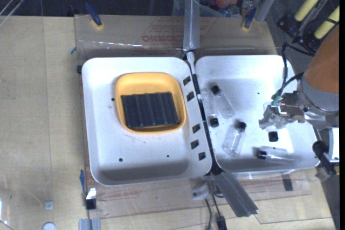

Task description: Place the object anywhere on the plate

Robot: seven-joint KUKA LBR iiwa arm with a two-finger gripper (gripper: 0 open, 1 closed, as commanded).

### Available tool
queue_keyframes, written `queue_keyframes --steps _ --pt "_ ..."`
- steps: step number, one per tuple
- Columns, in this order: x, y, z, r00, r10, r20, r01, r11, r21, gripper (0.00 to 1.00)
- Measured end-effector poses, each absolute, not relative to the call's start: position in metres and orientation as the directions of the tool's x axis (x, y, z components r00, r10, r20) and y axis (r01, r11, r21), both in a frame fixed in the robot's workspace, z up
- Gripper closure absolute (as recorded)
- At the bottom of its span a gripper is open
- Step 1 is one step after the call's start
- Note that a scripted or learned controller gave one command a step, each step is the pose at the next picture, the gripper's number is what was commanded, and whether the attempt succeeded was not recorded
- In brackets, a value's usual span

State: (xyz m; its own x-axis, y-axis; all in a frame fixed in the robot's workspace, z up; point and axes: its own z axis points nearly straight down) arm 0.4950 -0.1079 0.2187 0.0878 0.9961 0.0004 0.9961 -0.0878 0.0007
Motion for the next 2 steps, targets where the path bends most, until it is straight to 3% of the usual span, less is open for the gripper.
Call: queue_keyframes --steps 1,2 --pt "0.495 -0.108 0.219 0.088 0.996 0.0 0.996 -0.088 0.001 0.0" --pt "0.48 -0.175 0.271 -0.27 0.963 -0.003 0.963 0.27 0.003 0.0"
